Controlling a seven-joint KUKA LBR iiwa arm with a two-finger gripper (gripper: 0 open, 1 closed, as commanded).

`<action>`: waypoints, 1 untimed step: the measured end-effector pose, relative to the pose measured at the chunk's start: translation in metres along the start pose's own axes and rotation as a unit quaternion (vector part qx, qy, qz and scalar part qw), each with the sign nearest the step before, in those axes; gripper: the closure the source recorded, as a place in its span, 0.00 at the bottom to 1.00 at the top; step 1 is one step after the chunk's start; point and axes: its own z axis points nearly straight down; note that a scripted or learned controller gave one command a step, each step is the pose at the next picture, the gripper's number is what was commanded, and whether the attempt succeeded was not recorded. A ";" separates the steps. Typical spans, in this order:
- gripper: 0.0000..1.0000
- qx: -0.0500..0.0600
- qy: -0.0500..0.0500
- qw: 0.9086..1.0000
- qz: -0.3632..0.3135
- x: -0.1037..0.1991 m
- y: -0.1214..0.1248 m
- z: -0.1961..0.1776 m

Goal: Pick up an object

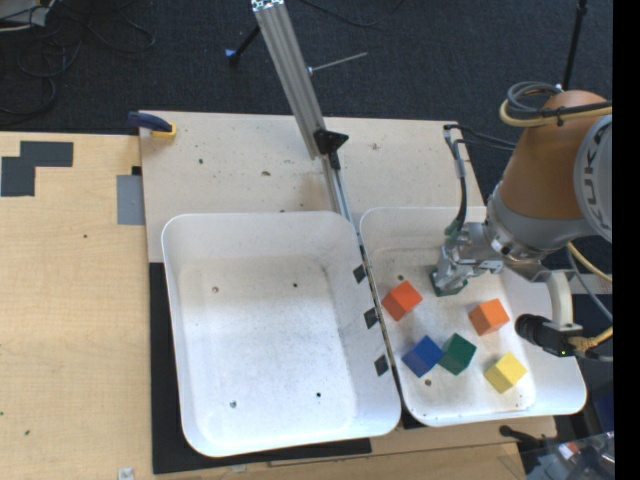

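A: Gripper is hovering in the right bin, can't tell its state.
B: Orange cube is sitting just left of it, lower, apart; other blocks are lying nearby.

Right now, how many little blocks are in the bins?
5, all in the right bin: orange block by the divider, another orange block, blue block, green block, yellow block. The arm might hide more.

1 fixed camera above, slanting down on 2 white bins
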 end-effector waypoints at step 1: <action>1.00 0.000 0.000 1.000 0.000 0.052 0.013 0.009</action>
